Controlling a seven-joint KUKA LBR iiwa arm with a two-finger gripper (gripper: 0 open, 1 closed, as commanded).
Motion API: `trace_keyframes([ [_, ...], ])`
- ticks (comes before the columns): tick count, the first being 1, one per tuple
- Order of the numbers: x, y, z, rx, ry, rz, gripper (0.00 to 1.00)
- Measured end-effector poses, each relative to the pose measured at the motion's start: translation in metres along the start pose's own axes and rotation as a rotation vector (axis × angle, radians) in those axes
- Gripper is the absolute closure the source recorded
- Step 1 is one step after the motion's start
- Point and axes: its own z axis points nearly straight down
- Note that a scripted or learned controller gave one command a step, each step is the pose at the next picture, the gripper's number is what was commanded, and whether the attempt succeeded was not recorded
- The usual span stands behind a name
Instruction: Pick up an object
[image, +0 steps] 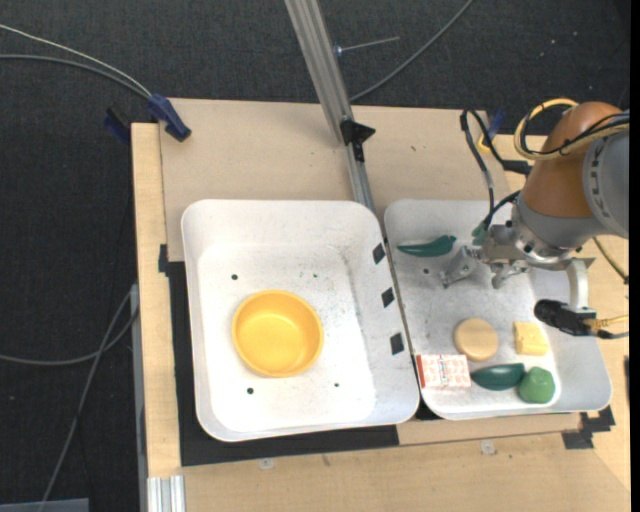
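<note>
The wooden counter (260, 140) carries two shallow white bins side by side, and the right bin (430, 330) serves here as the landmark. The grey arm with its orange band (560, 180) reaches in over the right bin's upper right corner, and its jaws (478, 270) hang low over the upper part of that bin; the two fingers stand apart, with bare bin floor between them and nothing gripped. Just left of the jaws, near the bin's upper left corner, lies a dark teal curved piece (428, 244), apart from the fingers. In the lower half of the right bin sit the other things: a round tan disc (477, 338) near the middle, a yellow block (531, 338) to the disc's right, a red-and-white printed packet (442, 371) at the bin's lower left, a dark green oblong piece (497, 376) just right of the packet, and a bright green rounded lump (537, 386) touching that piece's right end. To the left of the right bin, the left bin (280, 225) holds a yellow bowl (277, 332), upright.
</note>
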Motion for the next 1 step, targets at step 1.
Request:
trace_keyframes([
  [1,0.0002,0.0029,-0.019,-0.012,0.0,0.001,1.0],
])
